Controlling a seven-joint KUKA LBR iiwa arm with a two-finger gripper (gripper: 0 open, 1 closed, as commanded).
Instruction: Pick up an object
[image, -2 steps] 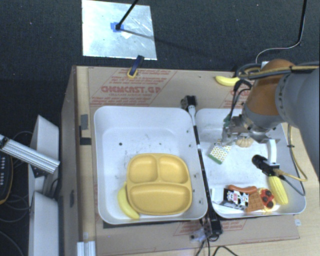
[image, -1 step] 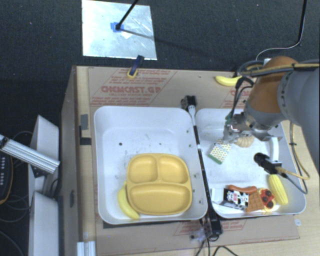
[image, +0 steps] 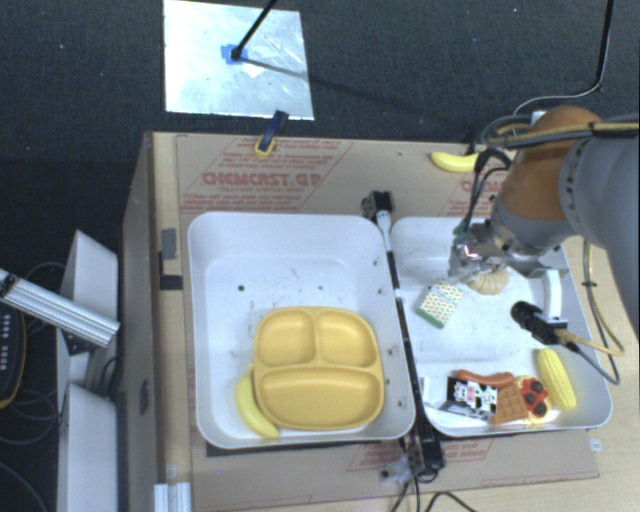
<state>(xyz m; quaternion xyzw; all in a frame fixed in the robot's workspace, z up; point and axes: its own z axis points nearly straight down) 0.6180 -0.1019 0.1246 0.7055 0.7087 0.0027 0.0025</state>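
Two shallow white bins sit side by side on a bench, seen from above. The left bin (image: 280, 260) holds a yellow divided plate (image: 318, 365), with a banana (image: 250, 405) tucked against the plate's lower left edge.

In the right bin (image: 430, 245), a small green-and-white checkered piece (image: 441, 303) lies near the dividing wall. Just right of it and a little farther back, the gripper (image: 470, 262) hangs low over the bin floor, right beside a beige ridged toy (image: 490, 284). Whether the claw is wide or closed cannot be told from this angle, and nothing can be seen held in it. Along the near edge lies a cluster of toy foods (image: 495, 395), with a corn cob (image: 555, 378) to its right.

The grey arm (image: 590, 190) reaches in from the right. The pick looks barely begun: the beige toy seems the likely target and rests in the bin, so grasping and lifting remain.
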